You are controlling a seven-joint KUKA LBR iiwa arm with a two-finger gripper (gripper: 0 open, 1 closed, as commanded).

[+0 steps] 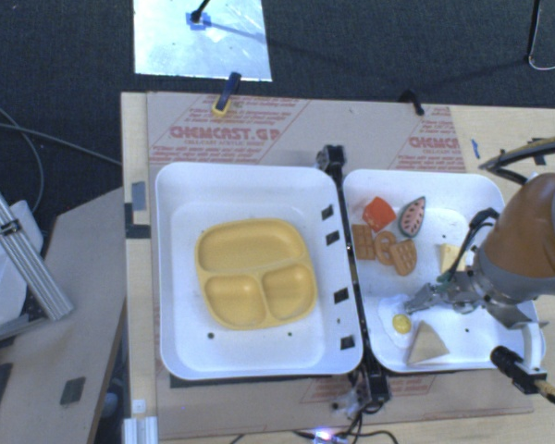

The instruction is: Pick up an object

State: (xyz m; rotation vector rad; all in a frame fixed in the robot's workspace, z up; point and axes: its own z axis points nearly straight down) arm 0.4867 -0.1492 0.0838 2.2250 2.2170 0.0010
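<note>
Low over the right bin [486, 188], the claw [424, 297] points toward the divider; whether it is wide or narrow I cannot tell. Just beside its tip lie a fried-egg piece [400, 322] and a tan wedge [426, 344] by the bin's near edge. A brown pretzel [385, 247], red piece [378, 213] and watermelon slice [412, 216] sit nearer the far edge. One glossy yellow three-compartment plate [255, 272] fills the left bin [180, 192]. Both bins rest on a cardboard-covered desk [259, 128] over dark carpet [55, 44].

Single fixed cam above the bench [287, 118], looking down at a slant, mid-range; both white bins [250, 178] in frame, arm [536, 239] entering from view's right.
</note>
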